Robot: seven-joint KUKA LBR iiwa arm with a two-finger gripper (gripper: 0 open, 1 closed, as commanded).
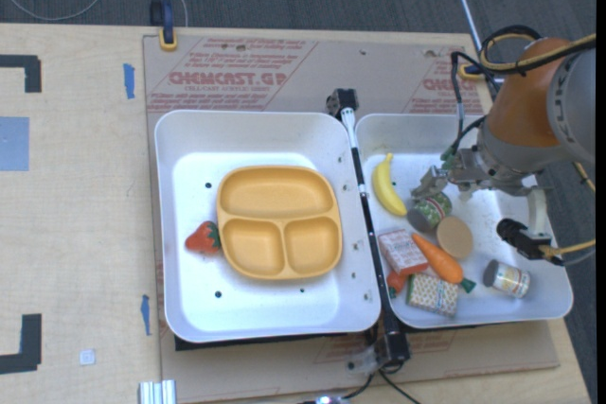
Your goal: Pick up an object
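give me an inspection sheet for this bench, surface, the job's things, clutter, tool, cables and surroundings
Surface: cardboard sheet on a wooden bench, two white bins, left bin, right bin.
Job's things: right bin holds banana, can, carrot, jar, two small packets.
Clutter: yellow tray and strawberry in left bin.
Tool: tool over the can; grip not clear.
Cables: yellow and black cables on the arm; thin wire on the floor.
Surroundings: grey carpet; blue tape on bench.

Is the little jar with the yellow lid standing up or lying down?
Lying down. The jar rests on its side on the floor of the right bin, its yellow lid pointing sideways toward the bin's right wall, not up.
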